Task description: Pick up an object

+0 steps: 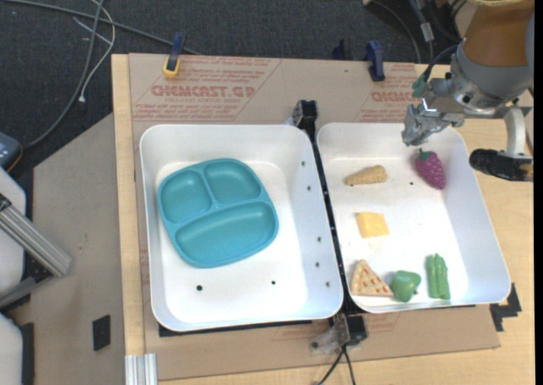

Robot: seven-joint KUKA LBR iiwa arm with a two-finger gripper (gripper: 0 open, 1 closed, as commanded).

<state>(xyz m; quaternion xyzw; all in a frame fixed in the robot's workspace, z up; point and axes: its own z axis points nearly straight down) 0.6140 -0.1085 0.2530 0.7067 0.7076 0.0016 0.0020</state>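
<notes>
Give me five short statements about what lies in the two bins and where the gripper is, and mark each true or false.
1. The teal divided plate lies in the left bin. True.
2. The purple grapes lie on the teal plate. False: they lie in the right bin, near its far right corner.
3. The gripper is over the far end of the right bin, close to the grapes. True.
4. The yellow cheese square sits in the left bin. False: it lies near the middle of the right bin.
5. The pizza slice, green pepper and green beans lie along the right bin's near edge. True.
</notes>
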